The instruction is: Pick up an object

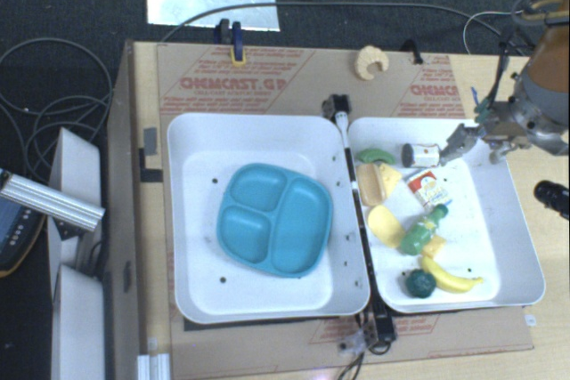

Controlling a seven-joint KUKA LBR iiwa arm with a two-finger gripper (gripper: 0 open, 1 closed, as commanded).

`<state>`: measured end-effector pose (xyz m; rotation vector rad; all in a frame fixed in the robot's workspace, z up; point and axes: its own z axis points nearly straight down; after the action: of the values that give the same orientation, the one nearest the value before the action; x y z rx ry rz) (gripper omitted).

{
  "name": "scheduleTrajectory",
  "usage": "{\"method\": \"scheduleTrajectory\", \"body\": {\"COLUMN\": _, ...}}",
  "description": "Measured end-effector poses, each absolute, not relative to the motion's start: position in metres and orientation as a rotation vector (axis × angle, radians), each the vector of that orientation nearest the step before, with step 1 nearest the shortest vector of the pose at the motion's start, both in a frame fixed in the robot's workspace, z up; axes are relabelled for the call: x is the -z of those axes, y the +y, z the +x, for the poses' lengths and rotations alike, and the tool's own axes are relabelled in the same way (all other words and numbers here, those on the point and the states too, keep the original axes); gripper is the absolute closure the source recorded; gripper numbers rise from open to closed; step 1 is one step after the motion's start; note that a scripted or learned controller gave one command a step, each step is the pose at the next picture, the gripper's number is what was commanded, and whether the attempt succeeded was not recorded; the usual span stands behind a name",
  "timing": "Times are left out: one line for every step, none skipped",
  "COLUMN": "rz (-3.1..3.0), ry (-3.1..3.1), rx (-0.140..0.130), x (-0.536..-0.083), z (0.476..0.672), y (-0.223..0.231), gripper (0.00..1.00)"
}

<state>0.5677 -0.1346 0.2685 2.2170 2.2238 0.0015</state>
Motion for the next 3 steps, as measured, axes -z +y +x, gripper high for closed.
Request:
{"method": "scheduleTrajectory", "body": {"rz": 2.219, "ry": 2.222, "rx": -0.004, "x": -0.086, "z": 0.519, "y": -0.107, "gripper": 0.0}}
{"method": "scheduleTrajectory", "body": {"rz": 2.217, "ry": 2.218, "rx": -0.005, "x": -0.086, "z": 0.492, "y": -0.139, "gripper": 0.0}}
{"method": "scheduleTrajectory", "body": {"rz": 2.214, "ry": 2.22, "rx": -0.011, "x": -0.097, "z": 0.493, "y": -0.137, "gripper": 1.0}}
